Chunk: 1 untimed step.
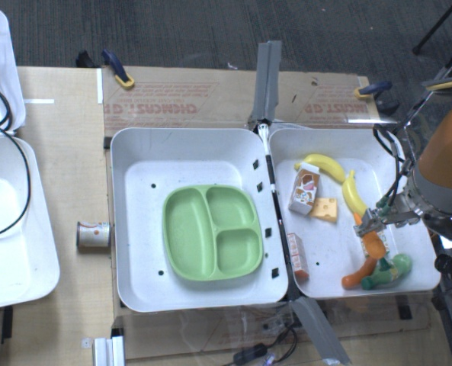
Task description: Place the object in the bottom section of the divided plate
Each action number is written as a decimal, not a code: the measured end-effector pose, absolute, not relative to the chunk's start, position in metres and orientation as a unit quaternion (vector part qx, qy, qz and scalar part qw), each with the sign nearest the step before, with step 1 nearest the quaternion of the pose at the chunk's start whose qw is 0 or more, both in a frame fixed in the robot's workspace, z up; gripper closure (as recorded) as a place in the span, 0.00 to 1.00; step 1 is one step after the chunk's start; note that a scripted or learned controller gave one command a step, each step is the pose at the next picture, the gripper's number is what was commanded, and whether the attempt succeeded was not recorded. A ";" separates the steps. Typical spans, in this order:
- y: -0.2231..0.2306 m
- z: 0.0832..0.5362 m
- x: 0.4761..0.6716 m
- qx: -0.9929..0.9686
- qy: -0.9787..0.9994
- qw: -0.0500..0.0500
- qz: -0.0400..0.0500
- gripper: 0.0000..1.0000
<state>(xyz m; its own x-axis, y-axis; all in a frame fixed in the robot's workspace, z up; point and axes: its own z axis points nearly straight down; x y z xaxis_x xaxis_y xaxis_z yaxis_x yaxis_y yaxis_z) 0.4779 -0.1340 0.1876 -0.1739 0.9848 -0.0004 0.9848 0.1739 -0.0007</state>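
Two white bins point(126, 204) sitting side by side; one green divided plate point(213, 232) lying in the left bin; two bananas point(322, 165), one carton point(305, 190), one cheese wedge point(326, 210), one carrot point(360, 273) lying in the right.

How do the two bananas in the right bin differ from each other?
The upper banana looks thicker and lies roughly crosswise near the bin's far side; the lower banana looks slimmer and runs lengthwise toward the tool. The upper one nearly meets the small carton. Both are yellow and curved.
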 end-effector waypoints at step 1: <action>-0.072 0.212 0.491 -0.722 -0.691 0.000 0.001 1.00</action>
<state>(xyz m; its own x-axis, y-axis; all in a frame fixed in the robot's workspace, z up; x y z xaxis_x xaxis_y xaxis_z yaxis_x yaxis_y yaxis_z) 0.4908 -0.0722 0.2117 0.0440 0.9990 -0.0019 0.9990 -0.0440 -0.0013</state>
